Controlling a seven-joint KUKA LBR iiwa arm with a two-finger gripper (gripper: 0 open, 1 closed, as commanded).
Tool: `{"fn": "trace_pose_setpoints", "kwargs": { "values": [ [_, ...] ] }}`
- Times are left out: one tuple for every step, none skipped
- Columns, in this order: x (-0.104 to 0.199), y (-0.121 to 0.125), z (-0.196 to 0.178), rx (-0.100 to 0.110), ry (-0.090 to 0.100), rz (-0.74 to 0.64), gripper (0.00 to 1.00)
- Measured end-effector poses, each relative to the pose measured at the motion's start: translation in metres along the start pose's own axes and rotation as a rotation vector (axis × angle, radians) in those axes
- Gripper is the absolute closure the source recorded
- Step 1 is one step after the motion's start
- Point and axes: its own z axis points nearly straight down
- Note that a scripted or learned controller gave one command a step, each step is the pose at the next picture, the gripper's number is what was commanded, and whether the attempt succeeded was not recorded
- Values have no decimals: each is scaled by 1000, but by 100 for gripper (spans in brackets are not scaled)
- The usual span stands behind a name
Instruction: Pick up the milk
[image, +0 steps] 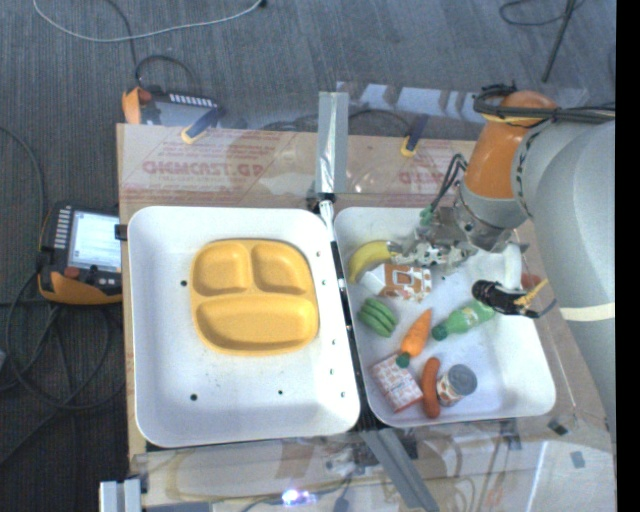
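The milk looks like the small white carton with orange print (405, 283), lying in the upper middle of the right bin (530, 395). My gripper (433, 250) hangs just above and to the right of it, close over its top edge. The carton rests on the bin floor, and nothing shows it held. A yellow banana (364, 259) lies right beside the carton on its left.
Also in the right bin: a green ribbed vegetable (377, 316), a carrot (415, 335), a green bottle (466, 320), a red-and-white box (396, 383), a sausage (430, 387) and a can (461, 383). The left bin (160, 400) holds a yellow divided tray (255, 295).
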Motion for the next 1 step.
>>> {"fn": "trace_pose_setpoints", "kwargs": {
  "values": [
    [39, -44, 5, -47, 7, 178, 0]
  ]
}}
